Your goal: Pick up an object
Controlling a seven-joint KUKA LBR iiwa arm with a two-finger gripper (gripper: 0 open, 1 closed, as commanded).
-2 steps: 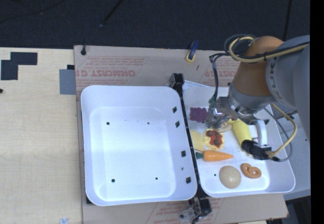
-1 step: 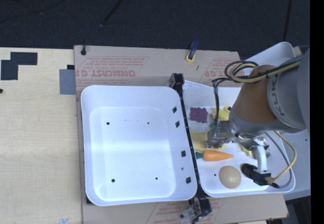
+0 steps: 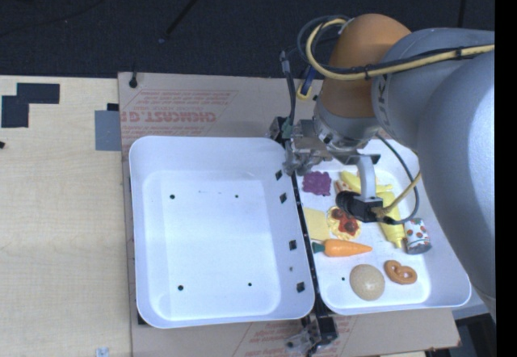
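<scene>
The right bin (image 3: pixel 452 291) holds several small items: a purple grape cluster (image 3: pixel 317 183), an orange carrot (image 3: pixel 347 249), a beige egg-shaped object (image 3: pixel 367 281), a brown pretzel (image 3: pixel 400 272), a small can (image 3: pixel 416 236), a flat yellow piece (image 3: pixel 316 224), a red-and-brown piece (image 3: pixel 347 225) and yellow banana-like pieces (image 3: pixel 393 228). My gripper (image 3: pixel 302 157) hangs over the far left corner of this bin, just above and left of the grapes. The wrist hides its tip. I see nothing held in it.
The left bin (image 3: pixel 145 210) sits beside the right one, and their rims meet at a divider (image 3: pixel 295 218) with black clips. The arm's big grey body (image 3: pixel 452 145) covers the right bin's far right side. Cardboard (image 3: pixel 186 109) lies under both bins.
</scene>
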